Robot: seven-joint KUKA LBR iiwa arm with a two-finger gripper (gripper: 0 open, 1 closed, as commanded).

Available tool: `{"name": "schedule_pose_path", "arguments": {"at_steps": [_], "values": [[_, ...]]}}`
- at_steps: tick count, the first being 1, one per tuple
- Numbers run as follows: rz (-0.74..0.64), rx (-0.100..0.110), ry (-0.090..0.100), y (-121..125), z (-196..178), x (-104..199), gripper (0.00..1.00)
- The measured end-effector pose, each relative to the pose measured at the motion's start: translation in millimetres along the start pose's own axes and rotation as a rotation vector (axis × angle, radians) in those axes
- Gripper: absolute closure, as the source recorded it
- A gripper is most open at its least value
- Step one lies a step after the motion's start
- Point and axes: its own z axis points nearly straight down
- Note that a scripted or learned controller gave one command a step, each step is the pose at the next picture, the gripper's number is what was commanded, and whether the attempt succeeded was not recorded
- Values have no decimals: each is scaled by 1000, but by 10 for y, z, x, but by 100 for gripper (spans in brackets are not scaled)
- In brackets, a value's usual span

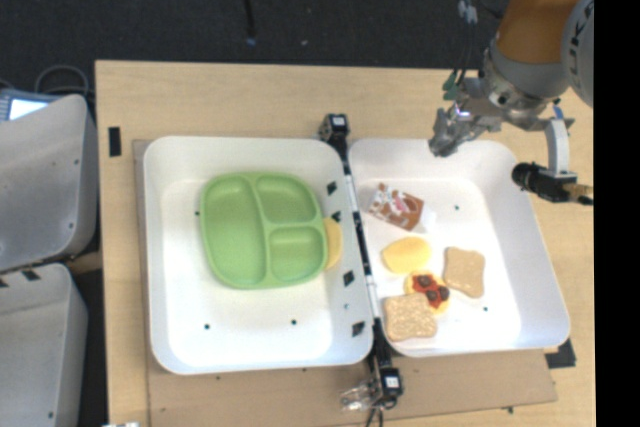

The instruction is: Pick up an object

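Table (pixel 120 105) carrying two white bins. Left bin (pixel 175 325): green divided plate (pixel 262 230). Right bin (pixel 520 265): yellow disc (pixel 406 254), two toast slices (pixel 464 272) (pixel 410 318), a wrapped snack (pixel 397 207), and a small red item (pixel 431 289). Arm (pixel 535 15) above the far rim; fingers (pixel 447 137) hold nothing, their spread cannot be told.

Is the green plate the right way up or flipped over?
Right way up. The green plate lies flat in the left bin, and its three hollow sections face up with the raised ridges between them showing.
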Motion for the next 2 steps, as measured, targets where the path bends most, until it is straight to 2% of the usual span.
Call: {"name": "schedule_pose_path", "arguments": {"at_steps": [1, 2], "values": [[-2, 0, 1, -12, -44, 580, 100], [-1, 1, 1, -36, 117, 1118, 100]]}}
